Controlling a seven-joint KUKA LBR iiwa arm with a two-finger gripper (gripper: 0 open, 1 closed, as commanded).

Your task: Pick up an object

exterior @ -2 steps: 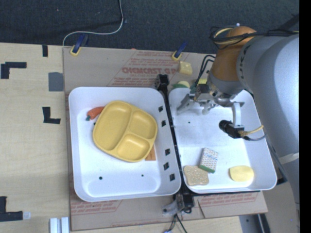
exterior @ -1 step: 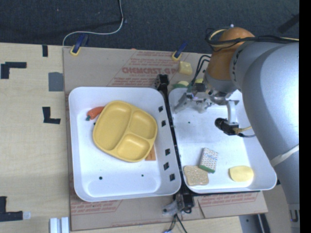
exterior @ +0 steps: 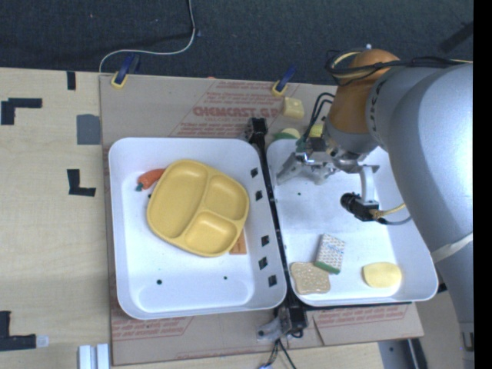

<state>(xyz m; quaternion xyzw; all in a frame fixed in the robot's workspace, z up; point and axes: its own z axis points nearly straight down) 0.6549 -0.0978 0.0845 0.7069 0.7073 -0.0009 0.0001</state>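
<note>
Nothing is picked up yet: the grey metal gripper (exterior: 307,166) hangs over the right white bin (exterior: 415,279), I cannot tell its state, and the small patterned sponge (exterior: 330,253) lies lower down.

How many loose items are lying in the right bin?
3: a sponge mid-bin, a cookie at the front left corner, a yellow piece at the front right. The arm may hide more at the back.
</note>
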